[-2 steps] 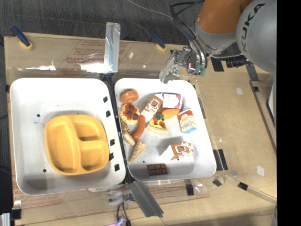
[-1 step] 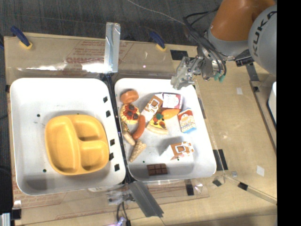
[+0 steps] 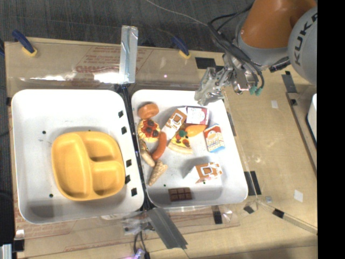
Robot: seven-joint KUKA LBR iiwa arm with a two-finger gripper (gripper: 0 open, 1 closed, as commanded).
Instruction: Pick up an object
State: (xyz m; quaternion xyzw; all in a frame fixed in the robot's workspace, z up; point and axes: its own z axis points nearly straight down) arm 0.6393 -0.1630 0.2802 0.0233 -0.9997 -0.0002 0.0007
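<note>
My gripper (image 3: 207, 92) hangs over the back right corner of the right bin (image 3: 233, 172), above the toy food and apart from it; nothing shows between its fingers. Below it lie a maroon box (image 3: 195, 114), a small carton (image 3: 174, 119) and an orange piece (image 3: 194, 129). A pizza slice (image 3: 181, 141), a second pizza slice (image 3: 147, 129), a sausage (image 3: 159, 146), a brown bun (image 3: 147, 110), a milk carton (image 3: 214, 139), an ice cream cone (image 3: 157, 172), a waffle box (image 3: 208, 172) and a chocolate bar (image 3: 180, 193) fill the bin.
The left bin (image 3: 32, 117) holds a yellow divided plate (image 3: 88, 164). A grey tape strip (image 3: 129, 53) stands at the back between the bins. Bare bench (image 3: 280, 161) lies to the right.
</note>
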